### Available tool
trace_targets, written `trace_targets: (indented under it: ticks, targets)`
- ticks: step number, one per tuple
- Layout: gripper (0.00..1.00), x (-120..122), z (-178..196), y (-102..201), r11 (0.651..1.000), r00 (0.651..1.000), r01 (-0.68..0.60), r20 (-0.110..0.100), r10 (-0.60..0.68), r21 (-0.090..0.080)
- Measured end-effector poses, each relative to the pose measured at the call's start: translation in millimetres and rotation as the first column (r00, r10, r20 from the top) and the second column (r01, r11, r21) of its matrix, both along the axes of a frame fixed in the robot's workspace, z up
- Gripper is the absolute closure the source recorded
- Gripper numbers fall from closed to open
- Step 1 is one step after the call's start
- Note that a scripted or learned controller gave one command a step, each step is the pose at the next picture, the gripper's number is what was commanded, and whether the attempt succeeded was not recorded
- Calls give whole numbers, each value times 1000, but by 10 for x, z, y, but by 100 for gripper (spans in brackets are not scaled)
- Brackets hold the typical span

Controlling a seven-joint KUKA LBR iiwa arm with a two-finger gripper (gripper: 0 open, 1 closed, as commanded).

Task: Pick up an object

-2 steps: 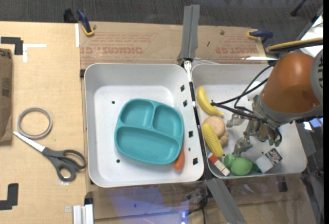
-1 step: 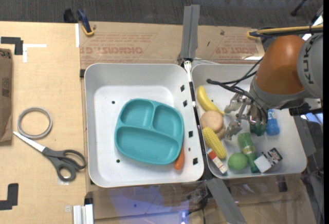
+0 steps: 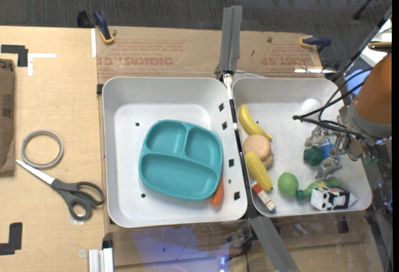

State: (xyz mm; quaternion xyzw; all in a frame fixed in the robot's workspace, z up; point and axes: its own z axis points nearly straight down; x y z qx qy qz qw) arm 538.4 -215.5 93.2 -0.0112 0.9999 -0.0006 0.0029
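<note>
over the right bin [image 3: 274, 87], the fingers [image 3: 328, 165] hover near a blue-green toy [image 3: 315, 153]; spread or pinched, cannot tell.

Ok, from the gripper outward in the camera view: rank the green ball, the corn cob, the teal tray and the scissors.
Measured from the gripper, in the right bin:
1. Green ball, right bin, just left of it.
2. Corn cob, right bin's left side.
3. Teal tray, left bin.
4. Scissors, on the bench, far left.

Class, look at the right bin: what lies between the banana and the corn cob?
In the camera view, a tan, bun-like round item lies between the banana above and the corn cob below, along the right bin's left side.
</note>
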Motion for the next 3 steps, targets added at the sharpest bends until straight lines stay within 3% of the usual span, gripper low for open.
trace_targets:
  ticks: [1,2,3]
  targets:
    - [0,-474,8,963,998,998,-64,5,64,1]
    - [0,106,-10,1113,990,990,139,-2,-139,1]
    - [0,-494,-14,1194,991,991,135,-4,-135,0]
